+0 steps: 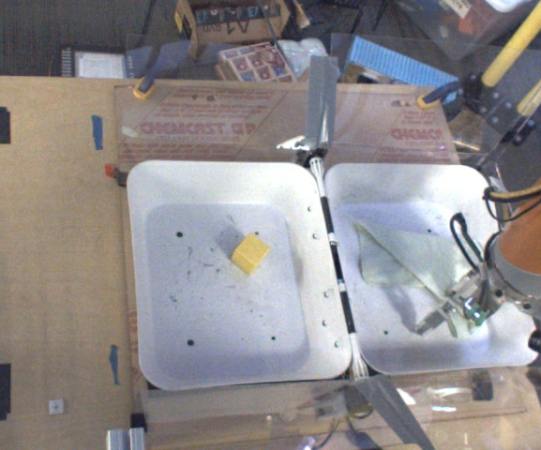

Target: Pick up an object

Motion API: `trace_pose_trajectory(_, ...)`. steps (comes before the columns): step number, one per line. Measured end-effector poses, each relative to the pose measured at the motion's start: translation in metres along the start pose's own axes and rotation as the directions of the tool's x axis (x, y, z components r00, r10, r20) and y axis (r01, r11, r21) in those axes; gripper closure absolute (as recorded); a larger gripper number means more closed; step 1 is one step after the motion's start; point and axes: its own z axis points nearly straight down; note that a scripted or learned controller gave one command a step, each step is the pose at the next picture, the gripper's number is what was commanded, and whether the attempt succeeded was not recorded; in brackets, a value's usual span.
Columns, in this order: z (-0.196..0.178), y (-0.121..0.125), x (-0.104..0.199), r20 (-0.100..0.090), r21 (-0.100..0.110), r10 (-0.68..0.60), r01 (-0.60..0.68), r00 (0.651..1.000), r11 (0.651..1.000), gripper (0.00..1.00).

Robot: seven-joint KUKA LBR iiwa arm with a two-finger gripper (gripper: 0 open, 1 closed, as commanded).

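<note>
Hovering low over the right bin point(345, 251), the tool point(459, 309) sits near that bin's front right corner, just at the near end of a pale green cloth point(392, 256). The cloth lies crumpled on the bin floor, its long axis running from the bin's middle toward the front right corner, so its trailing corner reaches right up to the tool. Whether the tool is clenched on that corner or released I cannot tell (the view there is too small and cluttered). A yellow block point(250, 253) rests near the middle of the left bin point(148, 251), well apart from the tool, across the divider. Judging by nearness, the cloth is the likelier pick; the block would need a long reach leftward.
</note>
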Motion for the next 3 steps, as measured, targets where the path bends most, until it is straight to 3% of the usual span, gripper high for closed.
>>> trace_pose_trajectory(1, -0.097, 0.085, 0.109, -0.001, 0.002, -0.048, 0.048, 0.999, 0.999, 0.0)
trace_pose_trajectory(2, -0.097, 0.085, 0.103, 0.0, 0.0, -0.628, 0.628, 0.778, 0.778, 0.0)
trace_pose_trajectory(3, -0.097, 0.063, 0.081, 0.002, 0.0, -0.947, 0.947, 0.32, 0.32, 0.0)
